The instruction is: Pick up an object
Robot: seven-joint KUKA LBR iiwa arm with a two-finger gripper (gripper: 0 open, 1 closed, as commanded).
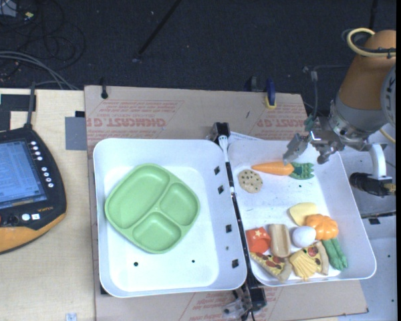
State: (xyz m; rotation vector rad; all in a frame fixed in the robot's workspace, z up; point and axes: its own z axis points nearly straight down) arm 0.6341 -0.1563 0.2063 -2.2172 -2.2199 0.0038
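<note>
Nothing is lifted yet, so the pick is all to come. The gripper hangs over the far edge of the right bin, jaws spread and holding nothing, just above the leafy end of the toy carrot, which lies flat and looks the likeliest target. A cookie sits near the carrot. At the bin's near edge lie an egg, a pizza slice and other toy food. The left bin holds a green divided plate.

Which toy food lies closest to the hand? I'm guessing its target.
The carrot, lying alone at the right bin's far end just below the hand; the other foods sit farther off.
</note>
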